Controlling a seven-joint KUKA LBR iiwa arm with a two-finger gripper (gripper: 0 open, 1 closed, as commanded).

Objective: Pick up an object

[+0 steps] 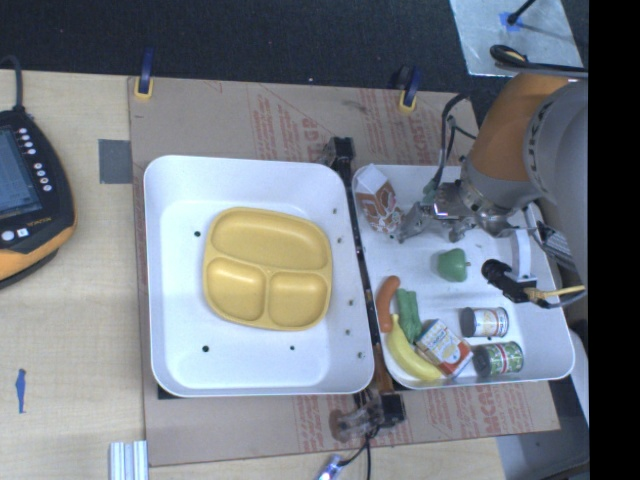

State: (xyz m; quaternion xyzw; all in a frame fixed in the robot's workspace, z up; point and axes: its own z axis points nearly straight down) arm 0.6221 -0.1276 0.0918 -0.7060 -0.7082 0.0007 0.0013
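Note:
My gripper hangs over the back of the right bin, open, with nothing between its fingers. A brown and white small carton stands just to its left. A green pepper lies a little in front of it, apart from the fingers. Toward the bin's front lie an orange carrot, a green vegetable, a banana, a small red and white packet and two cans.
The left bin holds a yellow divided plate. A teach pendant lies on the bench at the far left. Clamps pin the cardboard at the back edge.

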